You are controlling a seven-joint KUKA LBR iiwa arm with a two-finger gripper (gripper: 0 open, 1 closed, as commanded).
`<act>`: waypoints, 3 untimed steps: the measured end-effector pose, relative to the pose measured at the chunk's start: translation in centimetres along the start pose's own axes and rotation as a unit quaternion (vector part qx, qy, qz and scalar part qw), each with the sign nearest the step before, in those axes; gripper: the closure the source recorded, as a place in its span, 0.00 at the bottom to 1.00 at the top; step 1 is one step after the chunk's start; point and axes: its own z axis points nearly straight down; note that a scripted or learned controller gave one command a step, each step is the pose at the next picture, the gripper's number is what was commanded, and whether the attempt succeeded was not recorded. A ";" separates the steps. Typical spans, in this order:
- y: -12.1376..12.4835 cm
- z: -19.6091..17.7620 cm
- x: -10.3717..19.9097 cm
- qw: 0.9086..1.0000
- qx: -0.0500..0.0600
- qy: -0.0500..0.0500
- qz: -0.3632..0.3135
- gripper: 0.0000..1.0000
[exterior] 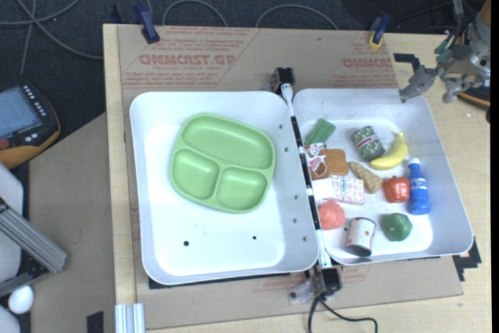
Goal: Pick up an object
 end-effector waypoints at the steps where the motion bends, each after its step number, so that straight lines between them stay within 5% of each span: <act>1: -1.0 12.0 4.9 1.000 0.001 0.001 -0.001 0.00; 2: -1.6 14.2 6.9 1.000 0.001 0.001 0.000 0.00; 3: -1.5 13.1 6.9 1.000 0.000 0.000 -0.001 1.00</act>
